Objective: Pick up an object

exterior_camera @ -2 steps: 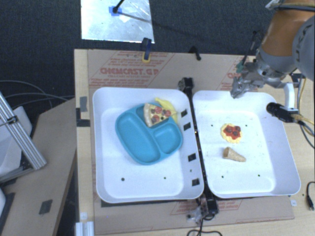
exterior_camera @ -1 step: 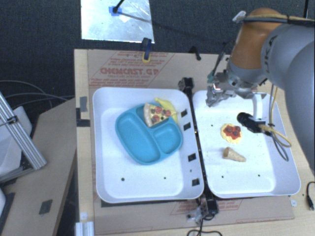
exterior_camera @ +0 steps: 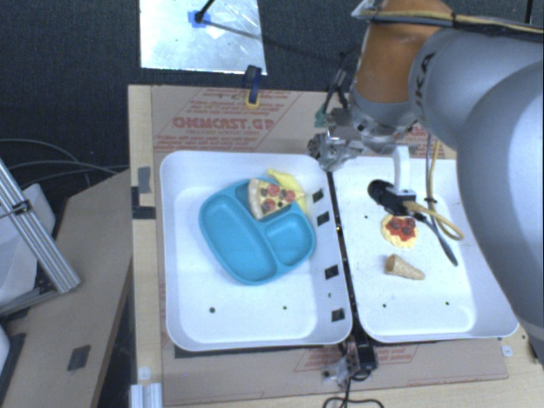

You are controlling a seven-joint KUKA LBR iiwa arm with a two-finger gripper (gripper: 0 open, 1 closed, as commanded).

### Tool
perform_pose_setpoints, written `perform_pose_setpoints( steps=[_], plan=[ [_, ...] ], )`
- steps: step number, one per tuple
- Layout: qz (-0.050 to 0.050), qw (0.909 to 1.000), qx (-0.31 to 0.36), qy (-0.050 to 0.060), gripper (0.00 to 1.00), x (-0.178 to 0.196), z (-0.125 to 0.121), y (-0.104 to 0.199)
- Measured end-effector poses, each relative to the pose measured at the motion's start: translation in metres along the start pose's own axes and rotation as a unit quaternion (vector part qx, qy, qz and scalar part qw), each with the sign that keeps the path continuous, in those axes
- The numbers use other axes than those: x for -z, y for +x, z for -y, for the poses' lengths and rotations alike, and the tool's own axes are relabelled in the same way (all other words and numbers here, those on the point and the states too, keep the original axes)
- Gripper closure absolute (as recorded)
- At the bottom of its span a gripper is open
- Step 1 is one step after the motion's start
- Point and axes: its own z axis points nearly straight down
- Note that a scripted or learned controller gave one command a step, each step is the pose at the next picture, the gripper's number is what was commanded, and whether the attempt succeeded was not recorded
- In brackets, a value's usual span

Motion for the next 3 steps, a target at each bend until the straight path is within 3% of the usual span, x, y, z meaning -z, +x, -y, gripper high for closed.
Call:
perform_pose_setpoints(
  steps=[1,2,3],
  plan=[
    [0.001,1.0000,-0.007,0.005,1.00,-0.029,0.039,-0.044],
    [-0.001,1.0000,-0.001,-0.001,1.00,0.028,0.050,0.023],
    [-0.003,1.0000,-0.002,-0.007,1.00,0.180,0.124,0.040]
  ],
)
